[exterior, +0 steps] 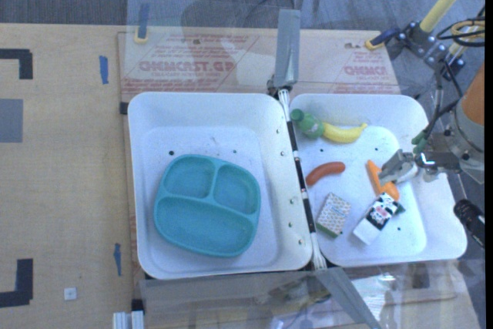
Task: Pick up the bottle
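Two bins, one half-hidden bottle

Two white bins (146, 119) sit on a pale wooden tabletop (62, 166) above grey carpet. The gripper (394, 168) hovers over an orange carrot (374, 173), jaws parted, holding nothing. Only the green bottle (308, 122) top shows beside the banana (343, 132).

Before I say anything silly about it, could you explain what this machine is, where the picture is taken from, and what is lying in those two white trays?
It is a single robot arm with a two-finger gripper, reaching in from the right. The one camera sits above the bench and looks down at a slant. Two shallow white bins stand side by side. The left bin holds a teal divided plate. The right bin holds a green bottle near its top left corner, a toy banana beside it, a red sausage, an orange carrot, a small patterned box and a white carton. The gripper hovers over the carrot, well away from the bottle; I cannot tell whether it grips anything.
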Controlling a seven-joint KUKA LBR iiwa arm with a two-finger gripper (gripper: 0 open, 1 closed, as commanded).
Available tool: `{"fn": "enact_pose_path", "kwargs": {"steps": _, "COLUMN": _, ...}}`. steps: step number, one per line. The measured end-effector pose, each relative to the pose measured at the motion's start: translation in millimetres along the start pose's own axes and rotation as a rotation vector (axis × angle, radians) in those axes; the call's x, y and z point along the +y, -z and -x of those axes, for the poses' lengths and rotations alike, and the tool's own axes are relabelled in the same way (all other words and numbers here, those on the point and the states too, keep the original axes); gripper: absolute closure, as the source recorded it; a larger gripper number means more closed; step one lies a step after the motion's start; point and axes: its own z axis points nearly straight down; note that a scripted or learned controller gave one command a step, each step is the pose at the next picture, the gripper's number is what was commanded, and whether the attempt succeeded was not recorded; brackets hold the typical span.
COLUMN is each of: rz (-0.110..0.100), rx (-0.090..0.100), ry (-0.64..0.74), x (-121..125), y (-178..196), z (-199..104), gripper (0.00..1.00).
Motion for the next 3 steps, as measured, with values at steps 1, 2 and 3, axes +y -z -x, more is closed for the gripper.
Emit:
{"fn": "enact_pose_path", "kwargs": {"steps": 1, "rz": -0.001, "rx": 0.001, "ry": 0.336, "x": 30, "y": -66, "z": -104, "gripper": 0.00}}
{"fn": "enact_pose_path", "kwargs": {"steps": 2, "rz": 0.001, "rx": 0.000, "ry": 0.154, "x": 37, "y": -69, "z": -124, "gripper": 0.00}}
{"fn": "enact_pose_path", "kwargs": {"steps": 3, "rz": 0.001, "rx": 0.000, "ry": 0.224, "x": 109, "y": -69, "z": -204, "gripper": 0.00}}
